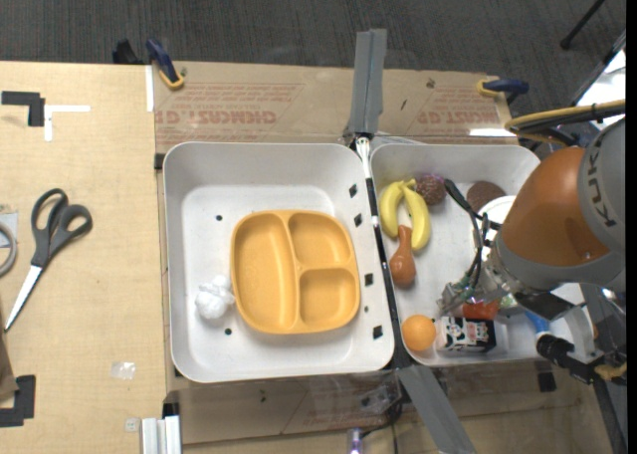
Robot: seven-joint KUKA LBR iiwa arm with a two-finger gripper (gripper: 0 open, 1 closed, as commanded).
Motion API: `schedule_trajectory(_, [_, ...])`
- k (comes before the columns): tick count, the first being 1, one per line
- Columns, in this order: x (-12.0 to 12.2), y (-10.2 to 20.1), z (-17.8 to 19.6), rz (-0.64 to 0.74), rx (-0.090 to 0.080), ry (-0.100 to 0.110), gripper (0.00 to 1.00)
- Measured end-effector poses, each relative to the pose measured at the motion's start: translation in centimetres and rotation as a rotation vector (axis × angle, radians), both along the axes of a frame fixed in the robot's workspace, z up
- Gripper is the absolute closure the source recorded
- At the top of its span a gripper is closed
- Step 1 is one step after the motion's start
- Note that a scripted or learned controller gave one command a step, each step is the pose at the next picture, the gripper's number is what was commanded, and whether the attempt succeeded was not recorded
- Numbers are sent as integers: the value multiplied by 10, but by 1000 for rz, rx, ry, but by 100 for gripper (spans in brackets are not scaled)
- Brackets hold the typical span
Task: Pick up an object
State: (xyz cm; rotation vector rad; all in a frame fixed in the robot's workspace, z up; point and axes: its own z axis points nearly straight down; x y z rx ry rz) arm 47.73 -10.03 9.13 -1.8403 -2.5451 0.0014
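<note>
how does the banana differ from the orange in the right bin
The banana is yellow, long and curved; the orange is orange and round. The banana lies toward the far end of the right bin, next to a brown pear-shaped piece; the orange sits at the near wall beside a small black-and-white box. Both lie loose in the same bin.

yellow divided plate mid left bin, white crumpled wad touching plate's left edge, bananas right of plate, orange lower right of plate
</note>
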Motion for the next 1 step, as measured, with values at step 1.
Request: schedule_trajectory(1, [51, 87, 106, -10, -1, 0, 100])
